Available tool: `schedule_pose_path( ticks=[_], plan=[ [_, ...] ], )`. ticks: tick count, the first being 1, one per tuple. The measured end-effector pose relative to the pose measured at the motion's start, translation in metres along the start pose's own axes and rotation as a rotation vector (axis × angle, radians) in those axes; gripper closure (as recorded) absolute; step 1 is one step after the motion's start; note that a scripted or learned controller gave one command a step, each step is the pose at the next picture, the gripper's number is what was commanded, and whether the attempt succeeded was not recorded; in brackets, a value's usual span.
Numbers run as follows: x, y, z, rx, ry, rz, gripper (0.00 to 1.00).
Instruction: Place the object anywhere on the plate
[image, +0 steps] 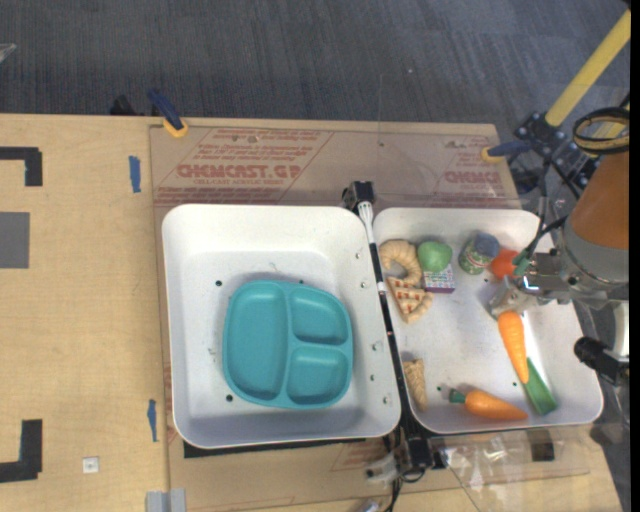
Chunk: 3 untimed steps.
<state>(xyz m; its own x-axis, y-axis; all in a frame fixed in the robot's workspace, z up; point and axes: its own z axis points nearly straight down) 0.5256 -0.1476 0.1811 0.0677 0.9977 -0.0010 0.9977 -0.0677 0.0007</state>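
Teal plate (288, 343): divided into three compartments, lying flat in the left bin (190, 300), nothing on it.
Orange carrot (514, 342): upright-running in the right bin (575, 400), its narrow orange end up near the claw, its green top (540, 390) down towards the bin's lower right corner.
Second carrot (488, 404): lies crosswise along the right bin's near wall, green stub to the left, its tip close to the first carrot's green top.
Claw (510, 290): low over the right bin's right side, just above the upper end of the upright carrot; whether its fingers are apart or together cannot be told, and nothing is plainly seen between them.
Arm (605, 225): grey with an orange band, entering from the right over the right bin's edge.
Other toys, right bin: a pale croissant (400, 260) at upper left, a waffle piece (410, 297) just below it, a green ball (435, 255) beside the croissant with a small purple block (440, 282) under it, a blue-grey round thing (480, 252) further right, a small tan piece (414, 378) by the left wall.
Bins: white, shallow, side by side, touching along a black hinge strip.
Table (70, 300): light wood with black corner marks and blue tape bits.
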Motion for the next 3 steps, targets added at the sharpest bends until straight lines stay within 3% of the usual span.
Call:
schedule_pose_path(
  ticks=[1, 2, 3],
  plan=[
    [0.07, -0.037, -0.044, 0.001, 0.003, 0.219, 1.0],
    [0.184, -0.06, -0.001, 0.009, 0.004, 0.259, 1.0],
    [0.258, -0.03, -0.074, -0.004, 0.007, 0.204, 1.0]
  ],
)
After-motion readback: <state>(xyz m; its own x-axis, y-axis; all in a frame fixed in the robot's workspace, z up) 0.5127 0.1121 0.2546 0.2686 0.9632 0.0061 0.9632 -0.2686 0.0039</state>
